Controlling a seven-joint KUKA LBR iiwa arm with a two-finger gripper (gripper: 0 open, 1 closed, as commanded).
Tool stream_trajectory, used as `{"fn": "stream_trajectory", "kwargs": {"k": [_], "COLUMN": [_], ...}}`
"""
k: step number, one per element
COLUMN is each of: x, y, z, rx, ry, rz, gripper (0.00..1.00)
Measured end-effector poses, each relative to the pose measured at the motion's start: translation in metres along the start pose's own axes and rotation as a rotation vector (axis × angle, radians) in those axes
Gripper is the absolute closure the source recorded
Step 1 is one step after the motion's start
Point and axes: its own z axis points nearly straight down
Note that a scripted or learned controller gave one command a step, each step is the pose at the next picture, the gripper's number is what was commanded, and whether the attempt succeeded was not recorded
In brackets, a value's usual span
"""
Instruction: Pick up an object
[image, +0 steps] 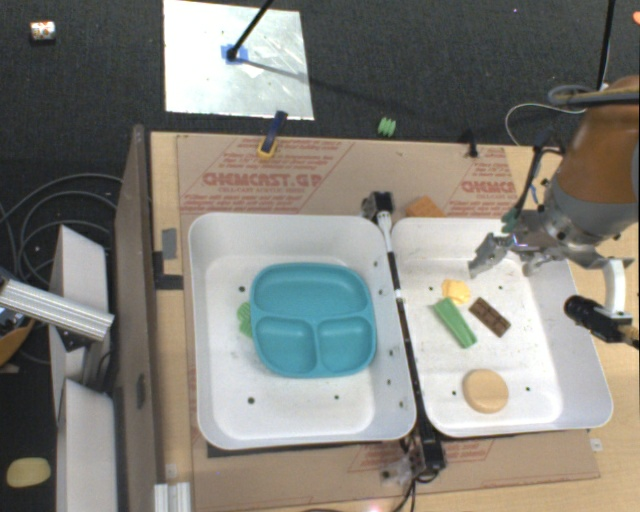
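**A:** What does the work surface look like?

**B:** A brown bench (330, 170) carries two shallow white bins side by side, on dark carpet. The left bin (215, 300) holds a teal divided plate (312, 320) with a small green piece (244, 318) tucked at its left edge. The right bin (570, 390) holds four small things near its middle: a yellow piece (456, 291), a green stick (455, 323) just below it, a brown bar (490, 316) to their right, and a tan round disc (486, 390) nearer the front wall.

**A:** And the arm?

**B:** It reaches in from the right. The gripper (492, 252) sits over the right bin's back area, above the yellow piece and apart from it. I cannot tell how its jaws stand; nothing shows between them.

**A:** Open room?

**B:** Bare floor along the right bin's right side and front left corner.
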Motion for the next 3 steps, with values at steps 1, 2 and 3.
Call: {"fn": "stream_trajectory", "kwargs": {"k": [1,2,3], "x": [0.006,0.006,0.006], "y": [0.011,0.013,0.013], "z": [0.145,0.126,0.127], "rx": [-0.007,-0.010,-0.009], "ry": [-0.004,-0.001,-0.001], "rz": [0.000,0.001,0.001], "gripper": [0.00,1.00,0.00]}}
